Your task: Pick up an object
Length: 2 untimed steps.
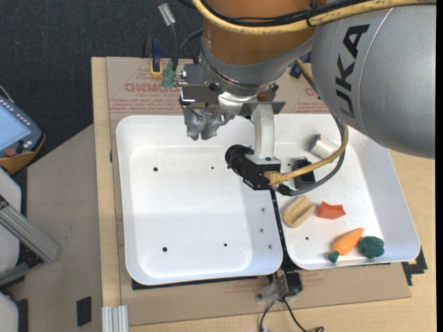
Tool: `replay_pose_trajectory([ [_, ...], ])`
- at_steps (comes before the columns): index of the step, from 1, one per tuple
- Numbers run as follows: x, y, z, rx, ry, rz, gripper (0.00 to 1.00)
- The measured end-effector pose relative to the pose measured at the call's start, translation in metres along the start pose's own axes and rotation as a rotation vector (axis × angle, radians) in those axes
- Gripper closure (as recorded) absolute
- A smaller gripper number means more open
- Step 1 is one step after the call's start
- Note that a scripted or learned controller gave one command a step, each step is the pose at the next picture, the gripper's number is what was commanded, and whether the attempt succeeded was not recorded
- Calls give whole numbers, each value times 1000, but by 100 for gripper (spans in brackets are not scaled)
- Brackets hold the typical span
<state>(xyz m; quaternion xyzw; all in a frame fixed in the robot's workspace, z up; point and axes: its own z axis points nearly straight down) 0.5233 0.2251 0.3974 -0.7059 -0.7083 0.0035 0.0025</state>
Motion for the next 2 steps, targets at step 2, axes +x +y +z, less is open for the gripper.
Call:
replay_pose_trajectory([
  [2, 0, 5, 37, -23, 7, 4, 100],
])
